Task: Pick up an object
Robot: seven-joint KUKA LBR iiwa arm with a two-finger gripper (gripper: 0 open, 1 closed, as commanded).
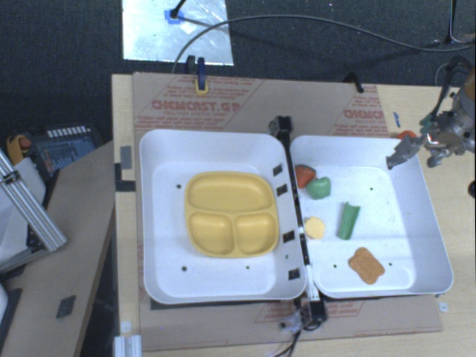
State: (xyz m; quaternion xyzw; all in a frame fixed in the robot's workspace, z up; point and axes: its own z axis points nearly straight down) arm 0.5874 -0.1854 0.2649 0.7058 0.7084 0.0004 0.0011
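Here, green block (348, 221) in right bin (416, 222) — well apart from jaws.

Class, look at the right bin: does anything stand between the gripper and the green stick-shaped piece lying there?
Nothing visible does. The gripper hangs at the right bin's upper right edge, and only bare bin floor separates it from the green piece.

Two shallow white plastic bins are seen side by side on a pale worktop (89, 199), viewed from above at a slant. A yellow plastic plate with three compartments (229, 213) is set in the left bin (160, 155). In the right bin (416, 222) are scattered a red and green toy vegetable (314, 184), a pale yellow round piece (314, 227), a green oblong block (348, 221) and an orange-brown flat piece (367, 265). A grey metal gripper (401, 153) is held above the right bin's far right corner, apart from all the pieces.
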